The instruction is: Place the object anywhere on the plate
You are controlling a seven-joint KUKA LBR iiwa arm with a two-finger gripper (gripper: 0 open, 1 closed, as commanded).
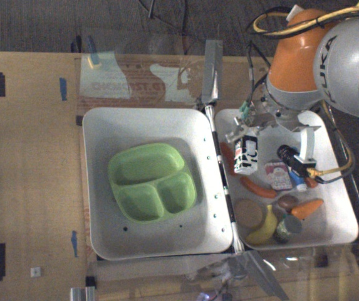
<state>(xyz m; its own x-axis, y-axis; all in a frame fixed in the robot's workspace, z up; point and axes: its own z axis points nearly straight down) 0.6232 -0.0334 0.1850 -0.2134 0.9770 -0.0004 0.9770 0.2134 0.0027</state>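
Three-section glossy green plate [153, 182] in left bin; hand [247, 150] over cluttered right bin, grip unclear.

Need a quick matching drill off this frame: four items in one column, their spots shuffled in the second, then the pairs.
Items:
1. green three-compartment plate
2. yellow banana
3. white can with black print
4. grey arm's orange band

Places:
A. right bin, near its front edge
B. above the right bin's far end
C. left bin, middle
D. right bin, by the divider, under the wrist

Pairs: 1-C, 2-A, 3-D, 4-B
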